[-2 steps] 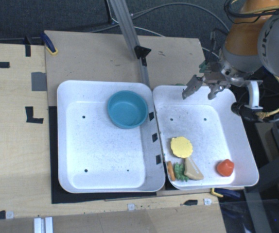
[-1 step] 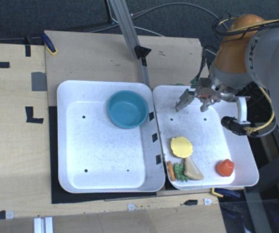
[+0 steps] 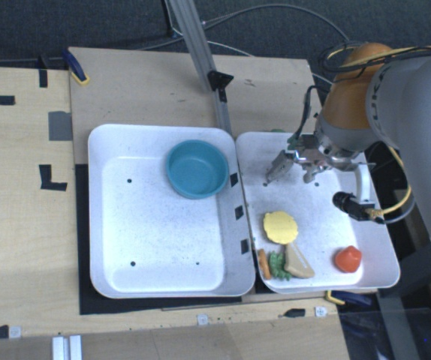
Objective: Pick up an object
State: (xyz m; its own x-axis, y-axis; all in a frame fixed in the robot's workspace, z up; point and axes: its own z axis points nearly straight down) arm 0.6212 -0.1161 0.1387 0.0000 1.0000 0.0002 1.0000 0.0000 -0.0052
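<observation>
Objects up for grabs all sit in the right bin (image 3: 377, 272): a yellow disc (image 3: 281, 226), a tan wedge (image 3: 299, 262) touching a green-and-orange veggie piece (image 3: 272, 264), and a red tomato-looking thing (image 3: 348, 258). End effector (image 3: 293, 170) hovers over the bin's bare far end, fingers spread wide, gripping nothing. Looks like the approach step; next move probably needs a shift toward the yellow disc, then a descent. Blue bowl (image 3: 197, 168) sits in the left bin (image 3: 118, 223).

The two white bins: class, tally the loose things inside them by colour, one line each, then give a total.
Blue: 1, the bowl
Yellow: 1, the round piece
Red: 1, the tomato-like ball
Tan: 1, the wedge
Orange and green: 1, the carrot
Total: 5
</observation>
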